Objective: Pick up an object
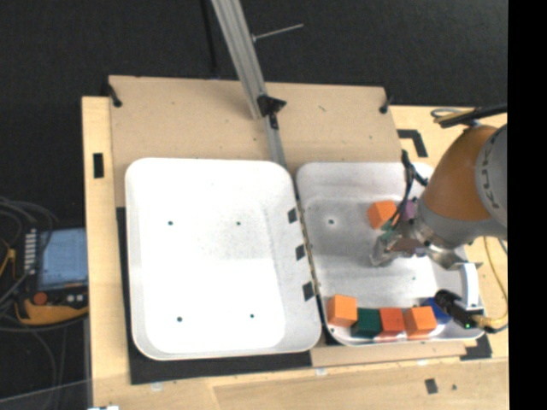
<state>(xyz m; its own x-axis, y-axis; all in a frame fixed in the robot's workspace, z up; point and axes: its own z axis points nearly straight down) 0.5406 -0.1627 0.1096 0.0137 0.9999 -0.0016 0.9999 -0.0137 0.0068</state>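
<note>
a pale wooden tabletop (222, 109) was seen against a dark floor, with a slanted metal rail (244, 49) crossing its far edge. two shallow white bins were set side by side on it, their inner rims touching. the left bin (214, 254) was marked with a few small dark dots on its floor. at the left edge of the scene, cables and a small blue device (61, 259) were noted beside the tabletop.

the right bin (342, 195) was reached into by the grey arm with its orange band (457, 178), entering from the right. the jaws (389, 248) were lowered over the middle of that bin; whether they were open or closed could not be told. an orange block (382, 213) was seen just beside them, toward the far side, lying on the bin floor and turned slightly askew; no clear long axis could be made out.

along the near rim of the right bin a row was found: an orange block (343, 309), a green block (368, 321), a red-orange block (392, 320) and another orange block (420, 319), packed close together, with a blue piece (439, 312) behind them. open floor was left in the far left part of that bin.
</note>
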